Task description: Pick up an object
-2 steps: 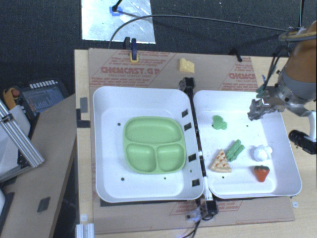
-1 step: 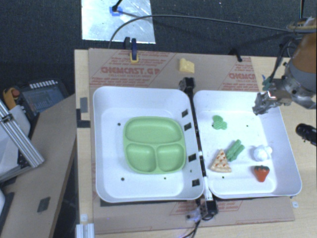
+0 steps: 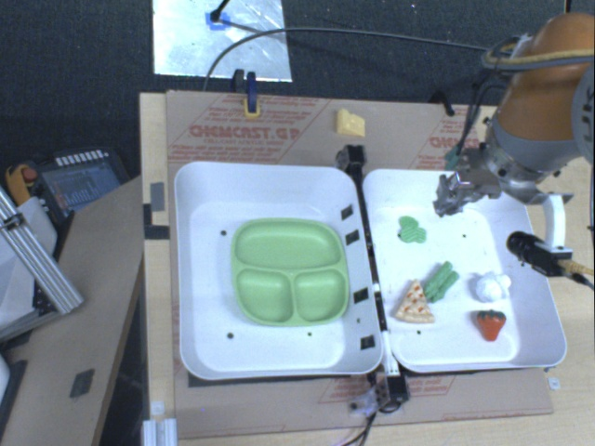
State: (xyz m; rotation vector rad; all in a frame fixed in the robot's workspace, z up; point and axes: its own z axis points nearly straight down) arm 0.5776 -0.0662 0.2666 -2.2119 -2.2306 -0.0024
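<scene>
end effector [image 3: 452, 196] fingertips indistinct

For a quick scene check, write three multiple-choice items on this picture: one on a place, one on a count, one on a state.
1. Where is the green tray?
A. left bin
B. right bin
C. on the bench

2. How many items lie in the right bin?
A. two
B. five
C. eight

3. The tool is:
A. over the right bin's far part
B. over the tray
C. touching the strawberry

Answers: 1 A, the tray fills the left bin. 2 B, broccoli, beans, pizza, white piece, strawberry. 3 A, it hangs near the broccoli.
</scene>
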